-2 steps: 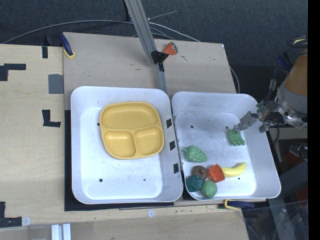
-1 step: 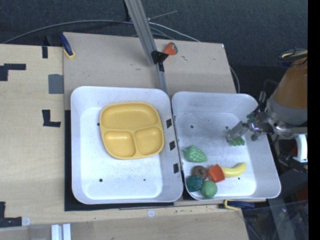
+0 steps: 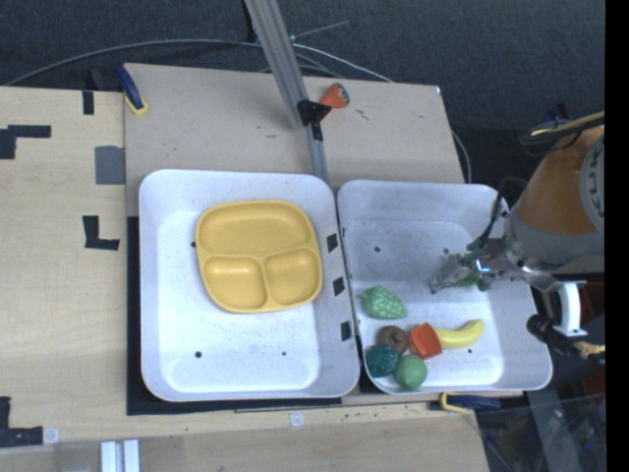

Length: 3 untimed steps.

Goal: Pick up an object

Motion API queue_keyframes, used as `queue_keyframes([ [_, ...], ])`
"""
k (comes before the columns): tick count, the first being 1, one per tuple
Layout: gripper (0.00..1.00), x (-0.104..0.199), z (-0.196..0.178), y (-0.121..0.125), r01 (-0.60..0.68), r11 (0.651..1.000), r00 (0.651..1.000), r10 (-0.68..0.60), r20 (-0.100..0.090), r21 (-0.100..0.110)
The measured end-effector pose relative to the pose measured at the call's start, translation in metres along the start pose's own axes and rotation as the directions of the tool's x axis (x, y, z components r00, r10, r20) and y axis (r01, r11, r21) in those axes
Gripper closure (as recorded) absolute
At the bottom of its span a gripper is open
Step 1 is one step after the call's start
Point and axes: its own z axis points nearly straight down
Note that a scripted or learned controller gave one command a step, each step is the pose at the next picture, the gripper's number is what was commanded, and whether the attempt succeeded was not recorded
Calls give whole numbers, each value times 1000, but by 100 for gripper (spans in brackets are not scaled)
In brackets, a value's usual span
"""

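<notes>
My gripper (image 3: 452, 278) hangs low over the right side of the right bin (image 3: 413, 209), above the bin floor. It stands apart from the toys, up and to the right of them. A light green bumpy toy (image 3: 383, 304) lies to its lower left. Below the gripper a yellow banana (image 3: 460, 335) rests beside a red block (image 3: 425, 341). A brown ring-shaped toy (image 3: 394, 338), a dark teal toy (image 3: 382, 362) and a green ball (image 3: 411, 372) cluster at the bin's front edge. I see nothing held in the gripper.
The left bin (image 3: 167, 362) holds a yellow divided plate (image 3: 260, 255). A grey pole (image 3: 280, 47) slants down to the wall between the bins, with an orange clip (image 3: 335, 94) beside it. The arm's orange band (image 3: 555, 190) sits at the right.
</notes>
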Motion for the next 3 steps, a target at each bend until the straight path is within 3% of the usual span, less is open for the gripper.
queue_keyframes([
  [1, 100, 0, -12, 1, 1, 1000, 1000, -1, 0, -3],
  [3, 100, 9, -116, 3, 1, 1000, 1000, -1, 3, -12],
])
